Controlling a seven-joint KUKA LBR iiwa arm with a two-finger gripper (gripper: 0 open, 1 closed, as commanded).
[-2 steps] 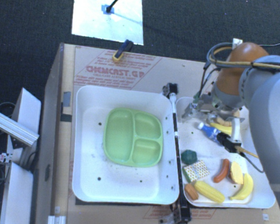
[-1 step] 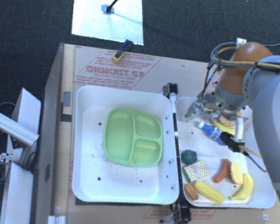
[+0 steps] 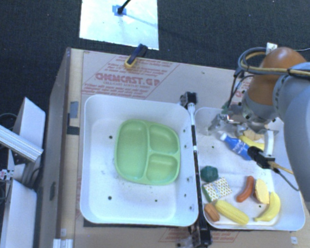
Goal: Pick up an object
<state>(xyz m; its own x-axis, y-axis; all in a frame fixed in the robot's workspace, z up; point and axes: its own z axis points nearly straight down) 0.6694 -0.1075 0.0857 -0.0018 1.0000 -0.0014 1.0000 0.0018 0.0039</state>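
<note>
The hand (image 3: 232, 123) is low in the far part of the right bin (image 3: 293, 216). If it is open or closed is hard to tell. A blue bottle (image 3: 237, 145) lies just beside it. A green plate (image 3: 147, 151) sits in the left bin (image 3: 94, 158).

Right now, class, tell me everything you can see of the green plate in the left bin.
The green plate is a pale green, plastic-looking tray with rounded corners and three compartments: one long at its left, two smaller at its right. It lies flat, right way up, near the middle of the left bin, turned slightly askew. Nothing sits in it or touches it.
</note>
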